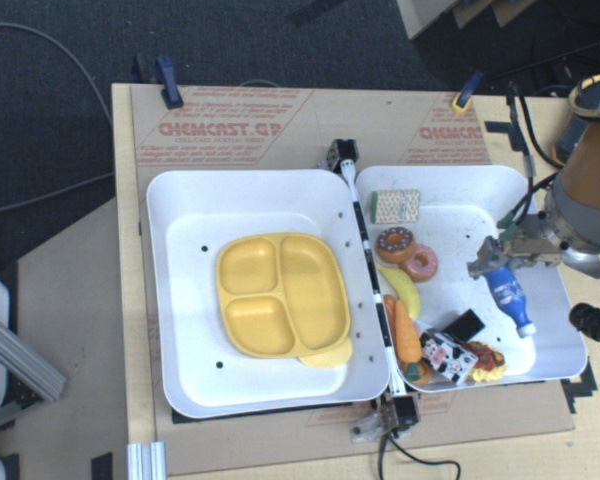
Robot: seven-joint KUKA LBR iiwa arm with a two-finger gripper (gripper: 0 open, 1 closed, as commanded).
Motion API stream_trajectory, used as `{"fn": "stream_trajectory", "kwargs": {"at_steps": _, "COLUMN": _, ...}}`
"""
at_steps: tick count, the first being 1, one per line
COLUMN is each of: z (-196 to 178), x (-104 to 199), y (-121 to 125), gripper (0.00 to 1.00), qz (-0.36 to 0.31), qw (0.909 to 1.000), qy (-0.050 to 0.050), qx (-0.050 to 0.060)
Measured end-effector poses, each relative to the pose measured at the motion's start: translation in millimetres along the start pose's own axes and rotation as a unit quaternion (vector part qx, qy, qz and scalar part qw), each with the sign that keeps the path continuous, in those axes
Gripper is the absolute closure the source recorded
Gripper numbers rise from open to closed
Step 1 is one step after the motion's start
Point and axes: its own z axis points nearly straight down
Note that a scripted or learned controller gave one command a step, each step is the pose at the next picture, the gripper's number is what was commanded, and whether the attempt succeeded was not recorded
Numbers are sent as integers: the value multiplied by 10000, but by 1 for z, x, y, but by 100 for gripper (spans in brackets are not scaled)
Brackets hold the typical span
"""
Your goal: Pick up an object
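My gripper [494,260] hangs over the right side of the right bin [450,186], reaching in from the right edge. Directly below it in the view lies a blue bottle [508,302] with a white cap, its upper end touching or tucked under the gripper. Left of it are two donuts, one brown [394,240] and one pink [418,263], with a speckled green-white block [396,206] further back. A banana [401,290] and a carrot [406,335] lie along the bin's left wall.
The left bin [180,298] holds a yellow divided plate [282,295]. At the right bin's front sit a black block [460,327], a dice-patterned box [446,355] and a yellow-red toy [487,359]. A divider bar [361,238] runs between the bins.
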Motion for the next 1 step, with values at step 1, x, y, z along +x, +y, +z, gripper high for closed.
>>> {"fn": "stream_trajectory", "kwargs": {"at_steps": 1, "z": 5, "x": 67, "y": 14, "gripper": 100, "qz": 1, "qw": 10000, "qy": 6, "qx": 12}}
